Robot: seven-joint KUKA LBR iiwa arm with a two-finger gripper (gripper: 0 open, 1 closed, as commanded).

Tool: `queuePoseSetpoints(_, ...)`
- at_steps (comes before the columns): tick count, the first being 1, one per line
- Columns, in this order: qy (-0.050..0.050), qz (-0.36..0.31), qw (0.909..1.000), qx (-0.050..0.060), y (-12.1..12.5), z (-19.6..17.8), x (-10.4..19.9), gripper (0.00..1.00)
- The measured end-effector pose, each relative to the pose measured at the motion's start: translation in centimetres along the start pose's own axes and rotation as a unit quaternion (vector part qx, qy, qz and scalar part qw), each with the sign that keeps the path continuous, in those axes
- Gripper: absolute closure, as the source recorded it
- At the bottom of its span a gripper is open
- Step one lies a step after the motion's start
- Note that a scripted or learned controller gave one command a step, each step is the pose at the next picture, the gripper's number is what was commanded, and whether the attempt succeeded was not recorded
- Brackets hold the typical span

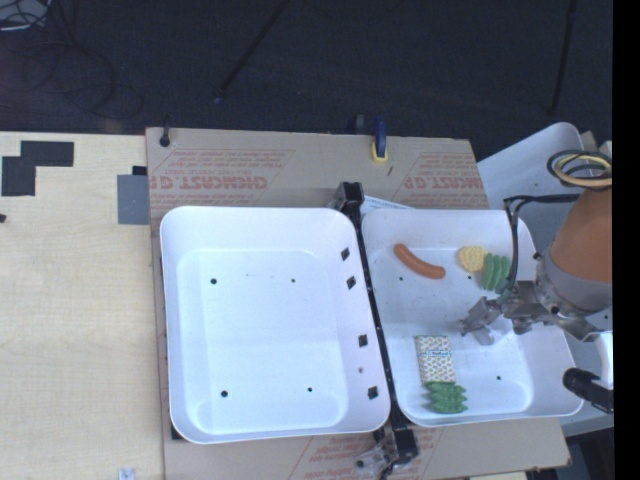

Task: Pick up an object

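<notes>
Claw (482, 325) low in the right bin (520, 393); whether it is parted or closed cannot be told. Sausage (419, 261) lies up-left of it, corn (482, 264) just above, packet (434, 357) and green pod (445, 398) below-left. Left bin (190, 318) adjoins; both sit on a cardboard-covered counter (80, 318) before a dark background.
</notes>
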State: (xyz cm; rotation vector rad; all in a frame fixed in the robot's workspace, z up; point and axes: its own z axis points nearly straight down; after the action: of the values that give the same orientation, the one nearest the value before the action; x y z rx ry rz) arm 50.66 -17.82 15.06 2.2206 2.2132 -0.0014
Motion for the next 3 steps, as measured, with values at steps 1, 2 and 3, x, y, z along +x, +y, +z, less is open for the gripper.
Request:
queuePoseSetpoints(1,0.003,-0.001,1.0,0.003,0.74,6.6,-3.55,0.0)
queuePoseSetpoints(2,0.003,-0.001,1.0,0.002,1.71,6.33,-3.57,0.0)
queuePoseSetpoints(3,0.004,0.0,1.0,0.004,1.48,6.36,-3.59,0.0)
